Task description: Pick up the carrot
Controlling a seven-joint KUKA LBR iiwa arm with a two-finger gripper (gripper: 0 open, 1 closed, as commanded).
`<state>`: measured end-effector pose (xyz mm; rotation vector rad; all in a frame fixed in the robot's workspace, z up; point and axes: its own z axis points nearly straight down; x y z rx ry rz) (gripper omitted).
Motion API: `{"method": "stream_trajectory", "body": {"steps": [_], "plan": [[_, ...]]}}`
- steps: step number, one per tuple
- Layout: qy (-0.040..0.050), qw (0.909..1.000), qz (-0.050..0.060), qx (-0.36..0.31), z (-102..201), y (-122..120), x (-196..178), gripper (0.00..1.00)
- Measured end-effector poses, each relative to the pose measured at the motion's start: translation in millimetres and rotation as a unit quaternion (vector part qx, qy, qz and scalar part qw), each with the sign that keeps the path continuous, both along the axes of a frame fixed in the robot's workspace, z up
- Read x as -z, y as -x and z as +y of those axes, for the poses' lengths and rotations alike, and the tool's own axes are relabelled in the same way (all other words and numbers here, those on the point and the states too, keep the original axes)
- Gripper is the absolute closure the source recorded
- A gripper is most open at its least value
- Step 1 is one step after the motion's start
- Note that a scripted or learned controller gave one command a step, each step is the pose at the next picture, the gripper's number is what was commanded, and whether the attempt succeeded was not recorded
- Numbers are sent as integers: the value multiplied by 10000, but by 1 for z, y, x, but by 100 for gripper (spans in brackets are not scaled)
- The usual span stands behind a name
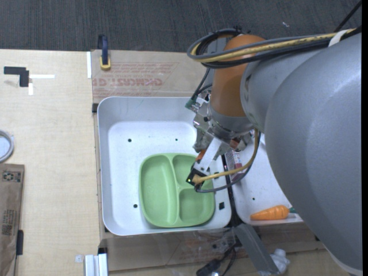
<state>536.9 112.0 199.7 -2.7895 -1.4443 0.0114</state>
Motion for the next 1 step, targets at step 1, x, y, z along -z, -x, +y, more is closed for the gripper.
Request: {"method": "stream_trajectory", "body": {"steps": [1], "plan": [[-9,9804,-12,-1969,-15,-37,-32,100]]}}
